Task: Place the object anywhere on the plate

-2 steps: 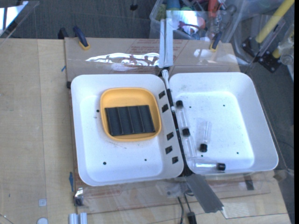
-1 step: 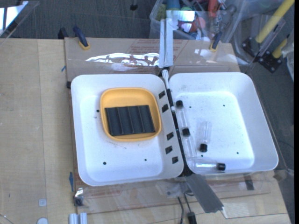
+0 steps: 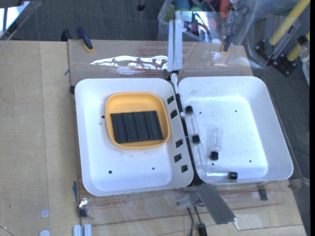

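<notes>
Nearest the lens, a flat grey strip [image 3: 214, 205] lies on the wooden bench [image 3: 29, 132], below and to the right of the plate. The gripper's state cannot be told.

The black object [image 3: 136, 127] is a flat, matte, nearly rectangular slab, ribbed lengthwise into 4 parallel bands, with its long side running left to right. It lies inside the yellow plate [image 3: 138, 99], flat on the plate's floor and towards its lower edge, so a strip of bare yellow shows above it.

The plate is squarish with rounded corners and a raised rim. It sits in the left white bin [image 3: 93, 166], in that bin's upper middle, with bare white bin floor on all sides of it.

Right of the plate, past the rim where the 2 bins meet, is the right white bin [image 3: 256, 107]. It holds 4 clear tubes [image 3: 216, 136] with black caps, all lying down in the part of that bin closest to the plate. One lies along the lower wall and the others are strung out above it. That bin's floor is speckled with small dark specks.

Above and to the right of the plate, off the bench, stands a clear box [image 3: 216, 9] of mixed coloured items.
</notes>
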`<state>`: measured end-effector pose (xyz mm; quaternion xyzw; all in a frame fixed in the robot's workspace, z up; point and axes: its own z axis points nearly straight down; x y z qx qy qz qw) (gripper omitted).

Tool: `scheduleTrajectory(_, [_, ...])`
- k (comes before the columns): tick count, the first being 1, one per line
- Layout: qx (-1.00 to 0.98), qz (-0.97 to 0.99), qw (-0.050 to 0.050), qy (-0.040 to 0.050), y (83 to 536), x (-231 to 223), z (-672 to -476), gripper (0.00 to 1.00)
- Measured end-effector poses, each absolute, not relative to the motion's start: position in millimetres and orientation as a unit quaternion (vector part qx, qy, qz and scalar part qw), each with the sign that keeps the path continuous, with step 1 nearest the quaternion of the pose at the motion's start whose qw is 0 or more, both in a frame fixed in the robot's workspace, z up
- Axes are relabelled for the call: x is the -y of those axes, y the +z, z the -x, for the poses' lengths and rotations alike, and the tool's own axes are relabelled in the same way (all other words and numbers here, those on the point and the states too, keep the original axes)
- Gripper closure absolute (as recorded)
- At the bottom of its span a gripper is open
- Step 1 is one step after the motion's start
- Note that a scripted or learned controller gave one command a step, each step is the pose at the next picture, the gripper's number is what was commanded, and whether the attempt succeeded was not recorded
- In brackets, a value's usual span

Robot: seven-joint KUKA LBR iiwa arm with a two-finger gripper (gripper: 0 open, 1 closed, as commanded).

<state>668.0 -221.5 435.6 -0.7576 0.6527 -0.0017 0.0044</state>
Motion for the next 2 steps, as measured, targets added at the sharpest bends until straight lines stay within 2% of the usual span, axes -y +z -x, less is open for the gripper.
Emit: scheduleTrajectory(2, [-0.384,0.923,0.003,-0.0026,435.2,209.7,-668.4,1.0])
